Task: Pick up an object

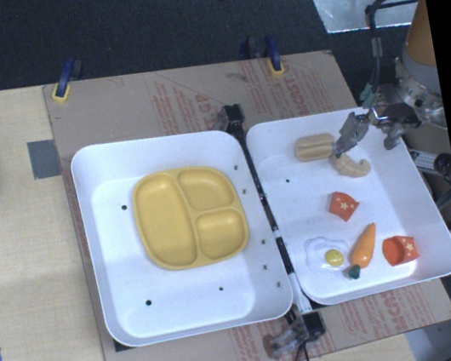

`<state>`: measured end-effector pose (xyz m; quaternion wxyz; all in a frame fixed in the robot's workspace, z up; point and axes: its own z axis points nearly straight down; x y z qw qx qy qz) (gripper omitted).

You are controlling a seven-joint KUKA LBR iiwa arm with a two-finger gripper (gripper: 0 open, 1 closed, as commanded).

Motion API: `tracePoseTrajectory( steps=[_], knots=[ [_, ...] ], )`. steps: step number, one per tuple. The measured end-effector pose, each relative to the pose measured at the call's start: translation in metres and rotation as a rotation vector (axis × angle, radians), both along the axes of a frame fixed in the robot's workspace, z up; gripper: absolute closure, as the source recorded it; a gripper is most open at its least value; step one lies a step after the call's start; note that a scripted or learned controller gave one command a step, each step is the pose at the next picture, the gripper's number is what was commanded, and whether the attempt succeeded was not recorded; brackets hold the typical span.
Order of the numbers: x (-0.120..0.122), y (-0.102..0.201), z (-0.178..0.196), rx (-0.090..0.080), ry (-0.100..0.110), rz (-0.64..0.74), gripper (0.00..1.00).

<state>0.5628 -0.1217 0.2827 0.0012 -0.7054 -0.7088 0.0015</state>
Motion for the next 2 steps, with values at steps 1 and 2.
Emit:
tracePoseTrajectory(
  steps=[1,2],
  knots=[
    [0.007,-0.023,-0.115,0.001,0.009,-0.001,0.0],
    [-0.021,-0.026,-0.196,0.003,0.009,-0.001,0.0]
  ],
)
